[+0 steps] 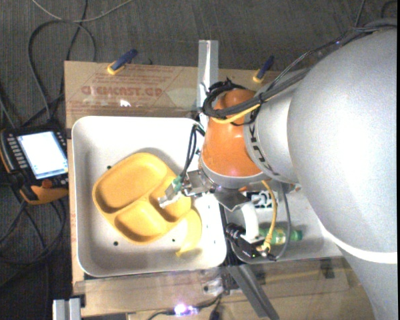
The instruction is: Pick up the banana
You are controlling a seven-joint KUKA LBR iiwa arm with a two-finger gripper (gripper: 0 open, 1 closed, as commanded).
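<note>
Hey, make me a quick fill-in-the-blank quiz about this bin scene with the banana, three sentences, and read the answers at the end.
1. The banana lies in the ____ bin of the two, as the camera sees them.
2. The divided plate beside the banana is ____ in colour.
3. The gripper hangs over the plate's ____ edge in the camera view, not over the banana.

Missing words: left; yellow; right

Overhead light washes the grey arm point(347, 132) nearly white with glare, while the floor point(27, 259) stays dim. The white bin point(87, 179) shows soft shadows; detail is slightly grainy.
</note>
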